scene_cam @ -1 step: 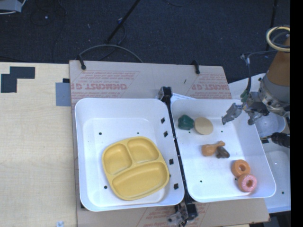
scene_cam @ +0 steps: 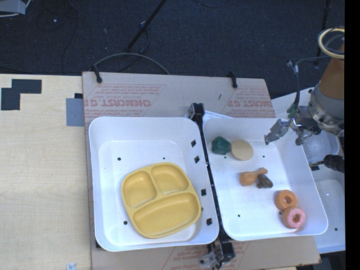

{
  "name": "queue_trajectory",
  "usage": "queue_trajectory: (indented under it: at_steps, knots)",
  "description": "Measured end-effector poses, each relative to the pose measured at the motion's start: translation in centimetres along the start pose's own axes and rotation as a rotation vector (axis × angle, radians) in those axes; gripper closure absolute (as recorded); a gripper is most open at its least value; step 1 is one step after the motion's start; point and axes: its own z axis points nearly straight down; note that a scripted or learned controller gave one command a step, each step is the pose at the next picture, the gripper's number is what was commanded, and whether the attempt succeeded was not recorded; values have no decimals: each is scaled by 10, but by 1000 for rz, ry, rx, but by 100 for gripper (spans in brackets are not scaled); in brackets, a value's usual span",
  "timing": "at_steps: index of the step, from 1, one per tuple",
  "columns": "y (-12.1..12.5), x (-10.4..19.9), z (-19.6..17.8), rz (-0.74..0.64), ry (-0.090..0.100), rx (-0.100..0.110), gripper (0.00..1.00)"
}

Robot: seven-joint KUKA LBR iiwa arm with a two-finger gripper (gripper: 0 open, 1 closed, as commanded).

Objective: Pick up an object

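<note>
Claw [scene_cam: 288,131] hangs with fingers spread wide and holding nothing, over the right bin's [scene_cam: 315,207] upper right corner, so the approach step is in hand. Next it must go down over one object. The orange-brown toy [scene_cam: 256,178] lies mid-bin, long axis left to right.

The arm [scene_cam: 332,80] is cut off by the frame's edge at three o'clock, so little beyond its orange band and wrist shows; the gripper [scene_cam: 289,131] is small and cluttered, its finger spacing unreadable; the brown object [scene_cam: 264,181] touching the orange piece [scene_cam: 248,178] is too small to identify.
</note>
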Motion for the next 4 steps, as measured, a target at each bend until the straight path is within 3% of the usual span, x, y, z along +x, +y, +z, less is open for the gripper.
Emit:
queue_trajectory:
  at_steps: [1,3,4]
  knots:
    - [-4,4,64,0,2,7,0]
    - [0,4,146,2,2,5,0]
    - [1,3,134,4,1,2,100]
